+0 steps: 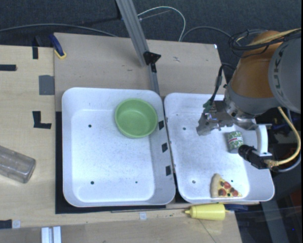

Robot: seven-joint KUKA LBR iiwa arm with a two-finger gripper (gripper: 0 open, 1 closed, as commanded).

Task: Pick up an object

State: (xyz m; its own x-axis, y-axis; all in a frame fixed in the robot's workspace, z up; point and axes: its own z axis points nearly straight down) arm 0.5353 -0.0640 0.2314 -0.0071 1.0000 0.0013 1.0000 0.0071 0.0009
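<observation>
Item one: the gripper (206, 127), carried on the grey arm (273, 70), which we find low over the right bin (192, 156). Its tip reads as one dark blur against the white floor, and we cannot tell how it is set. We see nothing lodged in it.

Item two: a small green can (235, 140), lying just to the right of the tip, near it but apart as far as we can judge. We take it as the likeliest candidate for lifting.

Item three: a toy pizza slice (223, 186), further toward the near edge of the same bin from the tip, well apart from it.

Item four: a green bowl (136, 117), upright in the left bin (90, 176), well off to the left of the tip, across the divide between the bins.

Item five: a yellow bottle (208, 212), lying on the bench outside the bins, beyond the pizza slice from the tip.

Item six: a clear plastic container (9, 162), far left on the bench.

Status, in our judgement: nothing is raised, and all objects rest on their surfaces. The approach looks made; the grasp and the lift remain.
</observation>
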